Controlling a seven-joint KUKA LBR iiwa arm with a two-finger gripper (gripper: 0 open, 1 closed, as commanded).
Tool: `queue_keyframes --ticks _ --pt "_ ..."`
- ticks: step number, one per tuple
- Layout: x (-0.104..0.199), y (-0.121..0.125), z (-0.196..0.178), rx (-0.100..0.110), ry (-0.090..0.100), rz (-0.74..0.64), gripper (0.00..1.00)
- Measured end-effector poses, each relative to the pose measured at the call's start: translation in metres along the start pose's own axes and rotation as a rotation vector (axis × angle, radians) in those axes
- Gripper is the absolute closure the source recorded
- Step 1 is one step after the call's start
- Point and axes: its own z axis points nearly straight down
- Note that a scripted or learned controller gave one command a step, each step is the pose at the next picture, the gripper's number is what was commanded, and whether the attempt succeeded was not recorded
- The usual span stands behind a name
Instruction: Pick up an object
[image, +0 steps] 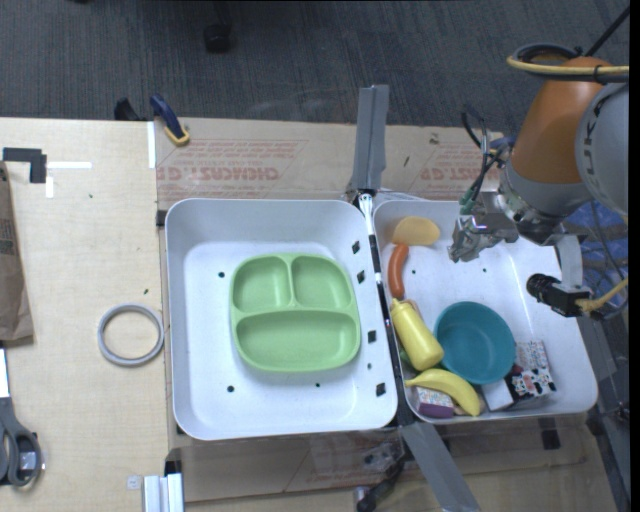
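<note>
Nearest the camera, along the front wall of the right-hand shallow white bin (570, 395), lie a curved yellow plastic banana (447, 389), a small purple-and-white packet (432, 402) partly under it, and a black-and-white patterned carton (528, 380) toward the right corner. Just behind them sit a round teal plastic bowl (477, 341) and, touching its left side, a yellow squeeze bottle (415, 334) whose long axis runs front to back, slightly tilted. Farther back along the left wall is a slim orange-red sausage-shaped toy (398, 269), also lying front to back, and behind it a pale yellow-orange rounded lump (416, 231) in the far left corner.

The end effector (466, 245) hangs over bare bin floor at the back, pointing down; whether it is spread or closed I cannot tell, and nothing is visibly between its tips. The rounded lump is its nearest candidate, just to the left in view and slightly farther back; the sausage toy is left and nearer the camera. The left bin (200, 400) holds a green divided plate (295, 312), well apart.
</note>
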Motion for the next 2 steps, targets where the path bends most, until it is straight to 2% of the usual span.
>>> queue_keyframes --ticks 1,2 --pt "0.0 0.0 0.0 0.0 0.0 0.0 0.0" --pt "-0.031 0.038 -0.01 0.0 0.0 0.183 0.0"
